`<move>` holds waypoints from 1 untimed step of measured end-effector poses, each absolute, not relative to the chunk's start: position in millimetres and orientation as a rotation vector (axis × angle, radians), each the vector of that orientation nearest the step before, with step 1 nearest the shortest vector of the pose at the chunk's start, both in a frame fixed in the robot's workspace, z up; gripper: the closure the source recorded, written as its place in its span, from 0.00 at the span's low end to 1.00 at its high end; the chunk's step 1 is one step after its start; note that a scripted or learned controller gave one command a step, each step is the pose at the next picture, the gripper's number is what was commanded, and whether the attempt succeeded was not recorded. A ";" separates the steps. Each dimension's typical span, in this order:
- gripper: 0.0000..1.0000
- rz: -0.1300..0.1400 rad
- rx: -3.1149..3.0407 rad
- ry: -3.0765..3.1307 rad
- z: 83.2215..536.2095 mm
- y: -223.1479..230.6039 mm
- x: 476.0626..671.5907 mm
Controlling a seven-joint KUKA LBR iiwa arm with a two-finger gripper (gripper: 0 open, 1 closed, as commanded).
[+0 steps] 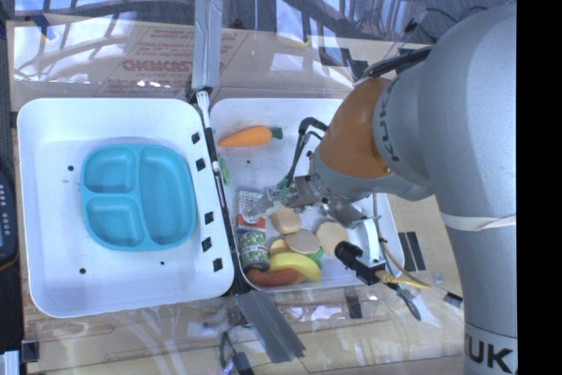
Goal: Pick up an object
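Camera view: carrot lies crosswise, green top pointing right.

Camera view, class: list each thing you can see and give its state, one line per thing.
Blue divided plate: flat in the left bin.
Carrot: lying on its side, right bin.
Banana: lying among piled food.
Can: on its side by the bin wall.
Gripper: low over the pile.

Carrot lies apart at the right bin's far end; banana, can cluster near
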State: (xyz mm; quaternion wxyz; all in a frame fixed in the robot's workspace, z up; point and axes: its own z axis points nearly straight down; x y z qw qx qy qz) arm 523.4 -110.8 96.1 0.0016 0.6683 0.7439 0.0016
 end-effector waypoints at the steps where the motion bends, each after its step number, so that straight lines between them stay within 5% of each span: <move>1: 1.00 0.008 2.093 2.334 107.9 -111.8 524.8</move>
